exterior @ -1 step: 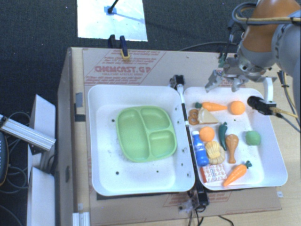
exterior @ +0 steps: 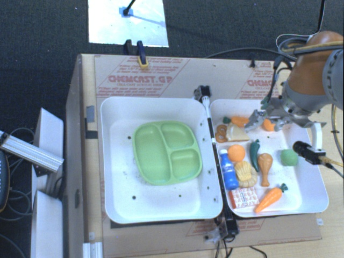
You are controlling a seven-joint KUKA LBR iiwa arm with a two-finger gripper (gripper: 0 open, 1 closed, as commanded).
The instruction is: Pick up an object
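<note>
At far end of right shallow white bin (exterior: 322, 198): tool (exterior: 264, 120) low over small orange plastic ball (exterior: 267, 124), beside yellow wedge (exterior: 237, 134). Approach step, likely. Tool state: cannot tell. Next: settle around ball, clamp, lift straight.

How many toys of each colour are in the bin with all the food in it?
Right bin, as far as I can tell:
Orange: 4, carrot, round fruit, piece by the gripper, piece at the top
Green: 2, ball, pepper
Blue: 1, bottle
Tan/yellow: 3, drumstick, corn, slice
Total: 10
</note>
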